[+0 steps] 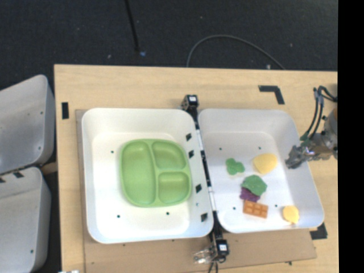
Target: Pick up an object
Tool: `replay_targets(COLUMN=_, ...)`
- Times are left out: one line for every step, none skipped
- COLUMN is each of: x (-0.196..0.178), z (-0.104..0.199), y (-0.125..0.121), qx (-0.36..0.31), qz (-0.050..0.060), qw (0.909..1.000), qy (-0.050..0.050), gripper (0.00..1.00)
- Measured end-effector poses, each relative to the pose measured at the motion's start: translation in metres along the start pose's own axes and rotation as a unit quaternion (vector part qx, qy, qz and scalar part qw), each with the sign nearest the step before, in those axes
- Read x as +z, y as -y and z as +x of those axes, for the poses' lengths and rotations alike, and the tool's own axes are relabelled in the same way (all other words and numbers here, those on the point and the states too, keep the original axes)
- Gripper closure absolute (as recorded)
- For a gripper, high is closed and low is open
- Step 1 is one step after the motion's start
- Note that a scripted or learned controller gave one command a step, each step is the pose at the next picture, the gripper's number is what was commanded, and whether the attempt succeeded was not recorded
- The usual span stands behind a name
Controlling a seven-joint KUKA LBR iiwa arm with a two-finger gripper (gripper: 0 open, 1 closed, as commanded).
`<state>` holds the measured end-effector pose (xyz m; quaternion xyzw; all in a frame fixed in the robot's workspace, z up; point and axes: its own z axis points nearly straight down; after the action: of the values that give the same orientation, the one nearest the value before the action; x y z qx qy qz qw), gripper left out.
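A pale wooden bench (142, 87) bears two white bins. In the right bin (227, 127), the yellow piece (265, 163) lies just left of the gripper (296, 158) at the rim, whose state I cannot tell.

camera: fixed overhead | slanted down (bench-wide) | both bins (85, 152) in frame

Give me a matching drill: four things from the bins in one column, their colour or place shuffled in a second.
1. divided plate
2. waffle piece
3. hand
4. larger yellow piece

A. orange
B. at the right bin's right rim
C. in the left bin
D. just left of the hand

Pairs: 1-C, 2-A, 3-B, 4-D
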<state>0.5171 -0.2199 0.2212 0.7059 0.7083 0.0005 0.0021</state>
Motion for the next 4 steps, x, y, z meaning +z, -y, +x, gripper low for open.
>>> replay_targets(x=-0.009, z=0.054, y=-0.007, qx=-0.002, qz=0.003, qw=1.0, qy=-0.002, gripper=1.0)
replay_targets(x=-0.018, z=0.106, y=-0.009, qx=-0.003, qz=0.003, qw=1.0, qy=-0.002, gripper=1.0)
replay_targets(x=-0.017, z=0.158, y=-0.021, qx=-0.002, qz=0.003, qw=1.0, qy=-0.002, gripper=1.0)
replay_targets(x=-0.016, z=0.208, y=-0.009, qx=-0.002, qz=0.004, qw=1.0, qy=-0.002, gripper=1.0)
